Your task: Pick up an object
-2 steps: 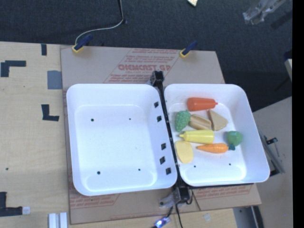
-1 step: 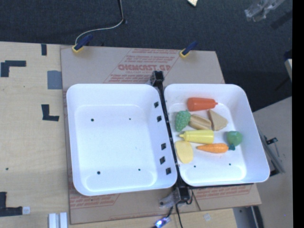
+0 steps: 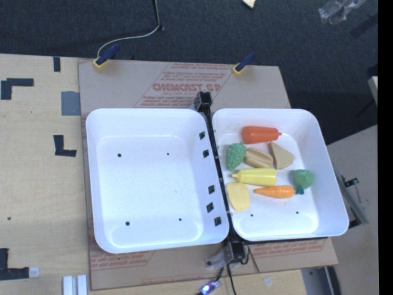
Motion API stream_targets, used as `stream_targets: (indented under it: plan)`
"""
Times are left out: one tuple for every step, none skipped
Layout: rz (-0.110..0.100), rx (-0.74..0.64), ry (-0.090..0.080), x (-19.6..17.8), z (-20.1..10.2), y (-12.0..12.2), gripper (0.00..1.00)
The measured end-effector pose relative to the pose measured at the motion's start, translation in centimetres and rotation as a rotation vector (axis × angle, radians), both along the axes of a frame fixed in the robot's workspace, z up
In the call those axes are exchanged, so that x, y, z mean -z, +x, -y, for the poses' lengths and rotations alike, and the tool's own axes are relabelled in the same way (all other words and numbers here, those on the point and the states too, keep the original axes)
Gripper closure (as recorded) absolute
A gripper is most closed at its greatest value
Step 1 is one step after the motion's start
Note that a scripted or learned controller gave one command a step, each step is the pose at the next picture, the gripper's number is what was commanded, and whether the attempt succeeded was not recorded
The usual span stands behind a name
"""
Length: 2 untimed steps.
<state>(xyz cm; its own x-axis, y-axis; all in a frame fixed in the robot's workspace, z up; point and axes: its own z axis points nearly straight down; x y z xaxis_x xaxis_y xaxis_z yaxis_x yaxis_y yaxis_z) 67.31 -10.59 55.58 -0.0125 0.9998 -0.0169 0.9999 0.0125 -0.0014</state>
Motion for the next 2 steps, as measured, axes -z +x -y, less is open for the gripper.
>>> stream_targets:
  plan:
    - [0.000,-0.001,-0.001,-0.99,-0.08,0.04,1.00]
    - [0.001,-0.002,-0.002,-1.98,-0.16,0.08,1.00]
